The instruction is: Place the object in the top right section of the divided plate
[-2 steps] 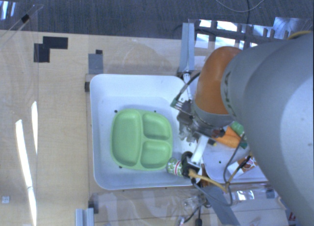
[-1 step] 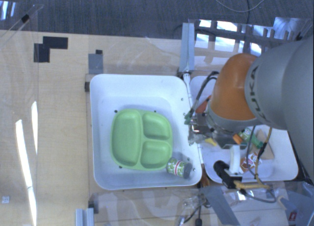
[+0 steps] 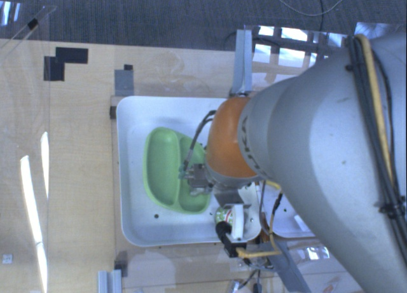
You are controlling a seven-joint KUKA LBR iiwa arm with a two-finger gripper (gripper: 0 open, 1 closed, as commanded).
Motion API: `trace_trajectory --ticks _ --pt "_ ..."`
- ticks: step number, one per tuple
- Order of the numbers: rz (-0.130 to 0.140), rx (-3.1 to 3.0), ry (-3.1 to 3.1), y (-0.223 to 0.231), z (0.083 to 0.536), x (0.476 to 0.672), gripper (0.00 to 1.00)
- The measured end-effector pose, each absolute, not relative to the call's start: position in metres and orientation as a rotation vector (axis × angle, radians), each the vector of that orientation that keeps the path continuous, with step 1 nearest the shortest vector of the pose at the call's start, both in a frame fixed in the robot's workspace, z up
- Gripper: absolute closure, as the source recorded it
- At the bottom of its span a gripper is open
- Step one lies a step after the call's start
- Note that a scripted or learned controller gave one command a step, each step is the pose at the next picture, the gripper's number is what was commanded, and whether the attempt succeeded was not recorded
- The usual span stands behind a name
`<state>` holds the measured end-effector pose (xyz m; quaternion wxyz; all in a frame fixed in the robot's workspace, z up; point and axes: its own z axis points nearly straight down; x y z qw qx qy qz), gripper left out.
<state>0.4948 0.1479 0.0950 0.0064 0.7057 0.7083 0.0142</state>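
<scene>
A light green divided plate (image 3: 163, 166) lies in the left white bin (image 3: 137, 222), and its long left section is bare. My grey arm with its orange band (image 3: 230, 139) reaches in from the right and covers the plate's right side. The gripper (image 3: 196, 178) hangs below the band, over the plate's right half near its lower section. Its body and cables hide whatever lies beneath it there.
The right bin (image 3: 299, 225) is mostly covered by the arm. Metal brackets (image 3: 124, 82) stand at the bin corners and a metal post (image 3: 243, 63) at the back. Black tape marks (image 3: 63, 60) lie on the wooden bench at left.
</scene>
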Motion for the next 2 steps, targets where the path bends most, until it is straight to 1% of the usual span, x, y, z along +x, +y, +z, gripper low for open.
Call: trace_trajectory --ticks 1,2 --pt "0.005 2.373 2.057 0.079 0.185 0.488 1.0" --pt "0.008 2.118 2.314 0.0 0.436 0.493 1.0"
